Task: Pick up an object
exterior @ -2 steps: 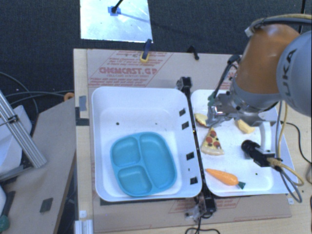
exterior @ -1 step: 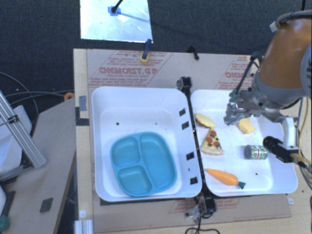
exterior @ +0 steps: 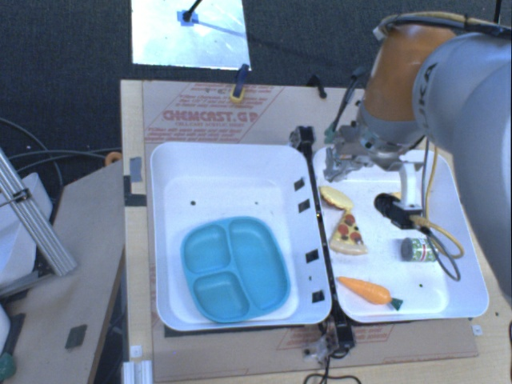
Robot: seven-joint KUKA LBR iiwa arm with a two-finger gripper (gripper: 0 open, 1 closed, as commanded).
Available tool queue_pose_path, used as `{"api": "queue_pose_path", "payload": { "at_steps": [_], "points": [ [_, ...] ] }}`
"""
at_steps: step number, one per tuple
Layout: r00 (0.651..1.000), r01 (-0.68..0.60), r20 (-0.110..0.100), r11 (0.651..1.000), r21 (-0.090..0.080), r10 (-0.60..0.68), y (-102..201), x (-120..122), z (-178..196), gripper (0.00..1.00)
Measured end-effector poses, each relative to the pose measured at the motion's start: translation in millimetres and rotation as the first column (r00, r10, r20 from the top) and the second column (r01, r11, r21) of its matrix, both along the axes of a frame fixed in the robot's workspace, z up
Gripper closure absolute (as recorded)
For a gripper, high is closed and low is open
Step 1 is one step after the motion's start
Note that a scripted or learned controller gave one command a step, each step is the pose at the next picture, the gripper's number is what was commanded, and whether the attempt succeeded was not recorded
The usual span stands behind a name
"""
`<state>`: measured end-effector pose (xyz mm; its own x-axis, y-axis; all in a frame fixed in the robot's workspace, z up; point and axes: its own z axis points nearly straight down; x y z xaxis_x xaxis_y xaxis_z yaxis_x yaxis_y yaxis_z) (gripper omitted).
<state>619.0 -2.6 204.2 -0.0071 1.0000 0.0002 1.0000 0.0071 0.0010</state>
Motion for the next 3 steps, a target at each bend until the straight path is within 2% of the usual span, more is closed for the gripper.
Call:
{"api": "queue_pose_path", "payload": {
  "at_steps": [1,2,3],
  "points": [
    [1.0,0.008,-0.01,1.0,0.002,-0.008,6,-118,-9,1.0],
    [1.0,-0.001,0.004,1.0,0.002,0.001,47,-106,34,1.0],
    [1.0,-0.006,0.007,1.0,0.005,0.006,126,-99,97,1.0]
  ]
}}
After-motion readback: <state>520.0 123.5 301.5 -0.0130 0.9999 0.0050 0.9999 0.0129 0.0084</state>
